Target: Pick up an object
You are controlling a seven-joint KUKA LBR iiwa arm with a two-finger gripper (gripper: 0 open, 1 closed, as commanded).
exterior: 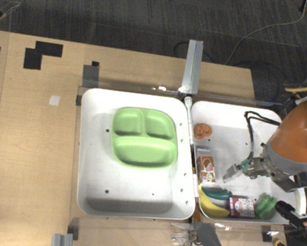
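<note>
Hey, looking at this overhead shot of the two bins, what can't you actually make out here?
- Gripper, camera view: small and blurred, so finger state is unclear, and whether it touches anything.
- Small box by the divider: label print too small to read.
- Bottle at the right bin's near wall: label unreadable.
- Arm: cut off by the right edge.
- Orange item: too small to identify.
</note>
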